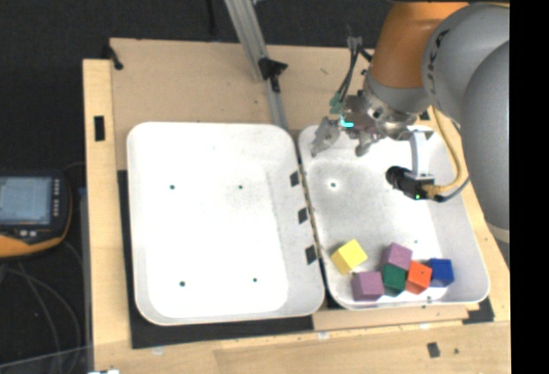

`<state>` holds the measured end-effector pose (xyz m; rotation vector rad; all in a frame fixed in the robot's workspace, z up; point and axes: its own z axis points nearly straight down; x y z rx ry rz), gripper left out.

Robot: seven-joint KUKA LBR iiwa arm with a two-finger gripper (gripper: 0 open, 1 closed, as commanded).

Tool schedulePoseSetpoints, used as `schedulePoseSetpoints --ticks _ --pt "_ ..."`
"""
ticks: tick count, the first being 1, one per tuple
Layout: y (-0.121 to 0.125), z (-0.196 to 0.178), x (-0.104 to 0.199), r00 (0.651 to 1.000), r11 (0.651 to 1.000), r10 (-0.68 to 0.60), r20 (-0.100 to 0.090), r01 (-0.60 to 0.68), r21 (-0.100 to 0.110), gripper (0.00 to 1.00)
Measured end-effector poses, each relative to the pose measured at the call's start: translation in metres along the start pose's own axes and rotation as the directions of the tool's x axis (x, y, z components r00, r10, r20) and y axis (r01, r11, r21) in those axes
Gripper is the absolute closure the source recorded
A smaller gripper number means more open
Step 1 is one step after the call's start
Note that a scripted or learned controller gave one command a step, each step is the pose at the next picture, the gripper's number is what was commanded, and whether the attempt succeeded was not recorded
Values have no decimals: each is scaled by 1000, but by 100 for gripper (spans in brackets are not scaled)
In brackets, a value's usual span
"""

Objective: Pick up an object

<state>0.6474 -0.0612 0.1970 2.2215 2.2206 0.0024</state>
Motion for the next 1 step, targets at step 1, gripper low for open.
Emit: schedulePoseSetpoints --ticks 1 --pt "0 0 0 1000 1000 0 0 0 0 0"
